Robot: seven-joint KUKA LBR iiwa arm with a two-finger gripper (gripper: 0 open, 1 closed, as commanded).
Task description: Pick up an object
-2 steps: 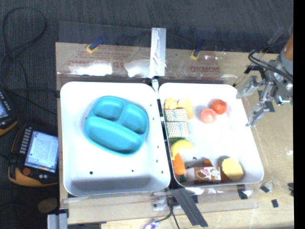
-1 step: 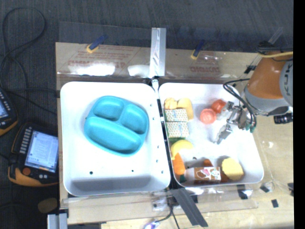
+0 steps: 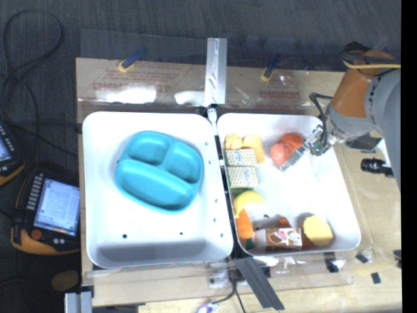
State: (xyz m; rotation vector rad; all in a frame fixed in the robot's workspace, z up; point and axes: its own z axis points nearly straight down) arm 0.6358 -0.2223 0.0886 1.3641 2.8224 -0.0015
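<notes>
You have the gripper (image 3: 301, 154) down in the right bin (image 3: 339, 188), at its upper part, just beside a red-orange tomato (image 3: 287, 147). Whether it is spread or pinching you cannot tell from here; the tip is small and blurred against the fruit, and it may be touching the tomato's right side or merely lying over it.

The tomato looks like a toy: probably light, hard and smooth, so it would likely roll or squirt out of a shallow pinch. Take it across its widest part, low enough that the pads close past the curve, and go gently.

The other things crowd the bin's left wall and lower edge: a yellow piece (image 3: 255, 146) and two patterned blocks (image 3: 239, 165) stacked below it, a lemon (image 3: 248, 201), a carrot (image 3: 244, 227), a bottle (image 3: 281, 237) lying flat, and a yellow block (image 3: 316, 227). These sit tight together, so the tomato, with bare floor to its right and below, is your easier target.

The arm (image 3: 355, 103) comes in from the upper right, its orange band above the bin's corner, wrist angled down and leftward toward the tomato.

The left bin (image 3: 98, 227) holds a blue tray (image 3: 159, 169), well apart from the gripper.
</notes>
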